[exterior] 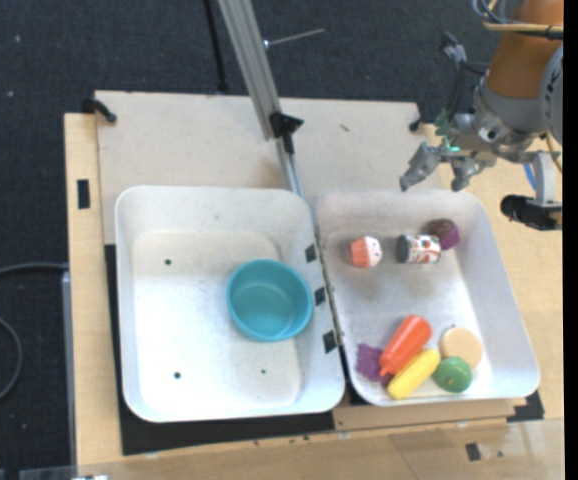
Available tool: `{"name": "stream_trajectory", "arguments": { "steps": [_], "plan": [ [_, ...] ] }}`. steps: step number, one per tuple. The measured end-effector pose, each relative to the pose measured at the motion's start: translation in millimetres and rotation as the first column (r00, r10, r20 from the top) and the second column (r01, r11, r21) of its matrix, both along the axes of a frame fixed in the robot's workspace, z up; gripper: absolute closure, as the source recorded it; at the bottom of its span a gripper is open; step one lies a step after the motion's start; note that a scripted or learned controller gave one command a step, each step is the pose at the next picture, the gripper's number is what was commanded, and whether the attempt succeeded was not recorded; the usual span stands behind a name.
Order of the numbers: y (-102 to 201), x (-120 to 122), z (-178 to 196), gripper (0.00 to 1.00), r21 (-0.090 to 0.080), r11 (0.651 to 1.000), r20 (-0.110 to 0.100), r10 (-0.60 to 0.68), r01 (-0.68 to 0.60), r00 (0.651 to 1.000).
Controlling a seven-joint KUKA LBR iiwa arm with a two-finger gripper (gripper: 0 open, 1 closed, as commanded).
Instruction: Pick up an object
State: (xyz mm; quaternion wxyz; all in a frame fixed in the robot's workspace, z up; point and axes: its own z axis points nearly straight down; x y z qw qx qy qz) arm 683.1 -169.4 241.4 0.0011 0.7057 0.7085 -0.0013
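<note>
A teal bowl is sitting in the left bin. In the right bin, a small can is lying with unreadable label. Above its far edge, the end effector is hovering, fingers spread, holding nothing.

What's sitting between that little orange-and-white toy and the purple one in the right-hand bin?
In the camera view, a small can with a red and white label lies between the orange-and-white toy and the purple toy.

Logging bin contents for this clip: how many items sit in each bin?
Left bin: 1, the teal bowl.
Right bin: 8 small toy items, from the cupcake to the carrot.
Total: 9.
</note>
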Motion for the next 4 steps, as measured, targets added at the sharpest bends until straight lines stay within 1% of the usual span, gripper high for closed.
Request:
{"name": "stream_trajectory", "arguments": {
  "steps": [1,2,3,4],
  "plan": [
    [4.2,-5.9,-60.2,0.00,0.001,1.000,-0.004,-0.002,0.002,1.000],
    [-2.9,-12.9,-106.4,0.00,0.001,1.000,-0.003,-0.004,0.004,1.000],
    [-4.4,-13.6,-142.2,0.00,0.001,1.000,-0.003,-0.005,0.005,1.000],
    [-5.5,-11.5,-127.5,1.00,-0.002,1.000,0.005,-0.004,0.004,1.000]
  ]
}}
